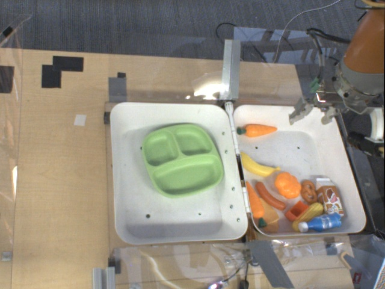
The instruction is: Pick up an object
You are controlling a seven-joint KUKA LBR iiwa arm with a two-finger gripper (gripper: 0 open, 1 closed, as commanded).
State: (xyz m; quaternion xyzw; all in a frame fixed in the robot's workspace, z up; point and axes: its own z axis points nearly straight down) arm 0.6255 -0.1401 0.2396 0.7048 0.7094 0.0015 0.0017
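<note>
The right bin (328, 142) holds toy food. A carrot (257, 130) lies at its far left corner. Along the near side lie a yellow banana (257, 166), an orange fruit (287, 185), a red sausage (271, 196), a second carrot (255, 202), a pretzel (308, 190), a brown packet (330, 200), a corn cob (307, 213) and a blue bottle (320, 223). My gripper (313, 111) hangs over the bin's far right corner, fingers spread open, nothing between them. The orange wrist band (367, 44) is above it.
A green divided plate (180, 158) lies in the left bin (129, 215). A metal post (231, 68) stands behind the divider between the bins. Cables run across the floor at the back right.
</note>
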